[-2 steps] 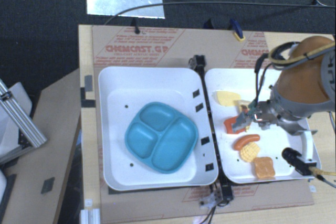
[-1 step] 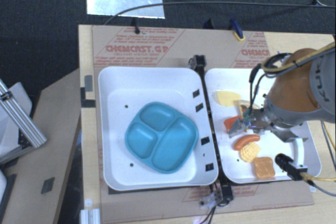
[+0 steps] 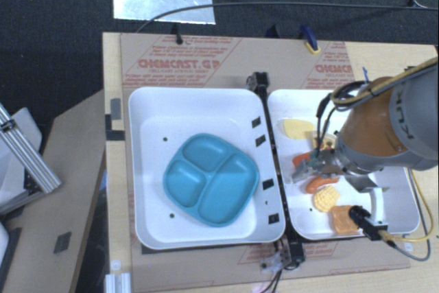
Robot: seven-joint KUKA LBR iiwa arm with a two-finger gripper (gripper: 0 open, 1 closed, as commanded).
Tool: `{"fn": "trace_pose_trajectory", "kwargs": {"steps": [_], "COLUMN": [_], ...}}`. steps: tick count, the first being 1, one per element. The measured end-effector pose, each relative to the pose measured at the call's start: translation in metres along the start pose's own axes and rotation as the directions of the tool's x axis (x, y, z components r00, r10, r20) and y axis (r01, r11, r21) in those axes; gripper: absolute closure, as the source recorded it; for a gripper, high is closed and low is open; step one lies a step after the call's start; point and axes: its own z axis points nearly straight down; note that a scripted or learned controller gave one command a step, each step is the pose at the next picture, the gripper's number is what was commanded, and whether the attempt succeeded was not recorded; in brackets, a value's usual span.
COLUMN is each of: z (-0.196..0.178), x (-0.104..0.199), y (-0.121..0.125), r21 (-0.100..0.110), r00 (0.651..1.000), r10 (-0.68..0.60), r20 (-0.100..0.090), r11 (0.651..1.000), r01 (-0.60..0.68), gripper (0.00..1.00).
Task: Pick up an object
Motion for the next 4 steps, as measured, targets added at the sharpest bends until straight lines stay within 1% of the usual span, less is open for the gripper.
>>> {"fn": "trace_pose_trajectory", "kwargs": {"steps": [1,2,3,4], "z": [-0.014,-0.065,-0.112,-0.166], "x": [0.000,-0.008,-0.017,-0.017], "y": [0.003,-0.002,-0.004,-0.001], "r21": [-0.008,0.015,0.015,0.012], "r00": [1.000,1.000,1.000,1.000], "r10": [-0.001,0.001,0.000,-0.004], "r20": [0.000,-0.007,-0.007,-0.007], "r11": [1.000,1.000,1.000,1.000], "r01": [0.001,-0.001,0.000,0.004], "gripper": [1.00,1.00,1.00,1.00]}}
